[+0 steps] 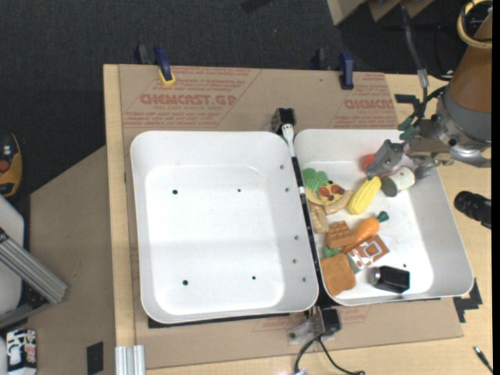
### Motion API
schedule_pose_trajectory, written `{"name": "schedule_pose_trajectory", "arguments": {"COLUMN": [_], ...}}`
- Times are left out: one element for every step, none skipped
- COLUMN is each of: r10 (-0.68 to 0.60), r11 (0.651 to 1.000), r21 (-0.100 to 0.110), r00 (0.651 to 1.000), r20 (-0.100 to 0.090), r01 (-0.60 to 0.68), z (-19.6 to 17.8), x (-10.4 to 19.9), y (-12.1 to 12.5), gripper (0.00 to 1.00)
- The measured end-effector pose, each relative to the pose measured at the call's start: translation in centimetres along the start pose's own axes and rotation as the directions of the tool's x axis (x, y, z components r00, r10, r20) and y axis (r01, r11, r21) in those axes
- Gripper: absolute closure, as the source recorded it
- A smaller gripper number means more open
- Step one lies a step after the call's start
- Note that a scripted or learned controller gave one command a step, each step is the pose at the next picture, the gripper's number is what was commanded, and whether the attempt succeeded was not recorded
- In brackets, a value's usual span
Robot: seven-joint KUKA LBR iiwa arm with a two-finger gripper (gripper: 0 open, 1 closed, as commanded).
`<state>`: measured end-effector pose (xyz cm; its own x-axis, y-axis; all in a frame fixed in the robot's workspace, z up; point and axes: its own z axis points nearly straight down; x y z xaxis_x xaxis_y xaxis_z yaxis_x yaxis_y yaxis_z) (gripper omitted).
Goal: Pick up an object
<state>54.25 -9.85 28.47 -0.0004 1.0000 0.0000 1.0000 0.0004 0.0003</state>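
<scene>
Overhead, the bench (pixel 234 92) carries two white bins side by side; the left bin (pixel 156 162) lies well apart from the gripper, across the shared divider; the right bin (pixel 449 233) sits beneath the gripper and holds a heap of toy food. The arm (pixel 473 92) reaches in from the right; its gripper (pixel 388 160) hangs low over the far part of the right bin, and whether it is parted or closed cannot be told from this angle. Just below the gripper lies a yellow corn cob (pixel 365 194); a white piece (pixel 403 180) sits just beside it and a red piece (pixel 368 162) touches its near edge; a carrot (pixel 364 230) lies further below; a green ridged piece (pixel 316 180) lies to its left; a black block (pixel 390 278) sits farthest, near the bin's front rim.
</scene>
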Motion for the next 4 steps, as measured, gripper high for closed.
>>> {"name": "schedule_pose_trajectory", "arguments": {"r10": [-0.001,-0.007,-0.012,-0.008], "r11": [1.000,1.000,1.000,1.000], "r21": [-0.003,0.005,-0.013,-0.020], "r00": [1.000,1.000,1.000,1.000], "r20": [0.001,-0.003,-0.004,-0.007], "r01": [0.001,0.007,0.012,0.008], "z": [-1.1,3.3,-5.9,-23.4], "x": [0.0,8.2,18.0,24.1], "y": [0.1,1.6,4.6,2.2], "gripper": [1.00,1.00,1.00,1.00]}}
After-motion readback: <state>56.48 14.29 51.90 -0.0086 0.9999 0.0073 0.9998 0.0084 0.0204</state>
